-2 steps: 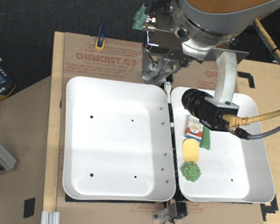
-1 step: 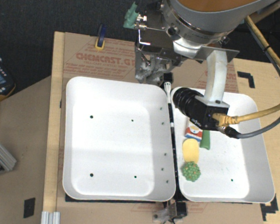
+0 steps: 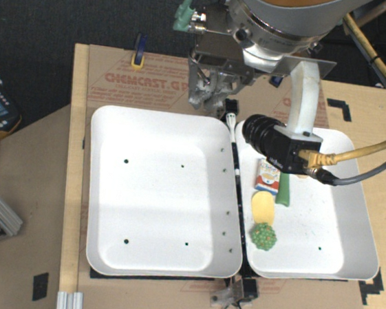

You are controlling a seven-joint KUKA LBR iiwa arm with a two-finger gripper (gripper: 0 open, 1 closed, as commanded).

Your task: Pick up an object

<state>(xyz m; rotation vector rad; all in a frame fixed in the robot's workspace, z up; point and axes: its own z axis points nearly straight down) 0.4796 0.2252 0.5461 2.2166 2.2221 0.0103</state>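
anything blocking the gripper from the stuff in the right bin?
Partly. The gripper hangs above the bins' far edge. The yellow rounded object and green knobbly ball lie uncovered in the right white bin. The black cylindrical wrist module overhangs the small white carton.

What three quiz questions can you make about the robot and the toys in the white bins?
1. True or false: the yellow object lies in the right bin.
2. Which thing sits nearest the camera view's bottom edge? A) green bumpy object B) yellow object C) red and white packet
3. Fill in: the gripper hangs above the ____ cardboard behind the left bin.

Key: 1 true. 2 A. 3 brown.
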